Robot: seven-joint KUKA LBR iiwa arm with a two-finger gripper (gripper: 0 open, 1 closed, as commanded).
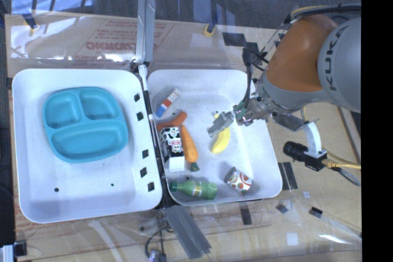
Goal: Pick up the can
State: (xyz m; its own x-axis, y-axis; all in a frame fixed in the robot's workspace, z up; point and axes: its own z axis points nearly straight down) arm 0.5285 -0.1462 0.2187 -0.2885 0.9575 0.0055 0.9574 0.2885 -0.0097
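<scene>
You have 2 white bins side by side on the bench. The left bin (24,193) carries a blue tray (86,121) with 3 compartments. In the right bin (202,80) the can (239,180) lies tipped on its side in the near right corner, close to the bin's near wall (its label shows red and white). The gripper (220,124) sits over the middle of that bin, just above the banana (221,141), well apart from the can; you can see its grey fingers (215,129) slightly spread with nothing between them. Left of the banana lies a carrot (189,145), touching a black and white box (173,143). A green bottle (195,188) lies along the near wall, left of the can. A small red, white and blue tube (167,102) rests toward the far left of the bin.
</scene>
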